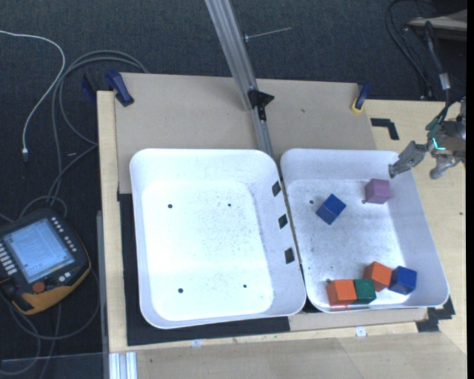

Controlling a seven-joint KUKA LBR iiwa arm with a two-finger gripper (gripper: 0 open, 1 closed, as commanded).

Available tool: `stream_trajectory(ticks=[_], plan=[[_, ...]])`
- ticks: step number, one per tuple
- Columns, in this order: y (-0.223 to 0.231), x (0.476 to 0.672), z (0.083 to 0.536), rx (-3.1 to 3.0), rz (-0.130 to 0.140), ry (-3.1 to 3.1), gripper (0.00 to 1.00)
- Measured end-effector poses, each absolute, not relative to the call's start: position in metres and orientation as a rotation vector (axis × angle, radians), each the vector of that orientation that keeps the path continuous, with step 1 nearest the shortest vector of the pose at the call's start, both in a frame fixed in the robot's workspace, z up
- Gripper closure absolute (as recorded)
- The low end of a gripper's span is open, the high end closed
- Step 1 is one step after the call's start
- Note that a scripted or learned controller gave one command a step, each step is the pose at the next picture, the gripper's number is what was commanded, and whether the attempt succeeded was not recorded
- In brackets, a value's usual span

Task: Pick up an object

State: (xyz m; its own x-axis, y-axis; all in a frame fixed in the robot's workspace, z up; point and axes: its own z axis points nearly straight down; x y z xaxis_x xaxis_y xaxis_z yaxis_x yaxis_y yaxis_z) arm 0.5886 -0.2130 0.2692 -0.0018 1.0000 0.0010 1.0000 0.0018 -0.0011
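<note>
Purple cube (378, 191) sits square-on, no long axis; pincer (422, 164) spread, holding nothing.

This is a robotics lab. A plywood desk (192, 115) stands on dark carpet (59, 22), its board held by blue clamps (118, 87), with two white bins (148, 170) set side by side on a black mat and an aluminium rail (233, 52) running up from between them. A teach pendant (41, 255) (screen lit, orange underside) lies on the floor at the left with cables (52, 89) looping around it, and small coloured blocks (366, 285) sit in the right bin like test pieces.
</note>
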Motion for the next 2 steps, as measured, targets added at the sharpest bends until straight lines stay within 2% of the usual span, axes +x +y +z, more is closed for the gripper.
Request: stream_trajectory(ticks=[1,2], plan=[[-0.154,0.614,0.133,-2.210,0.005,-2.219,0.00],[-0.083,0.610,0.097,-2.208,0.001,-2.224,0.00]])
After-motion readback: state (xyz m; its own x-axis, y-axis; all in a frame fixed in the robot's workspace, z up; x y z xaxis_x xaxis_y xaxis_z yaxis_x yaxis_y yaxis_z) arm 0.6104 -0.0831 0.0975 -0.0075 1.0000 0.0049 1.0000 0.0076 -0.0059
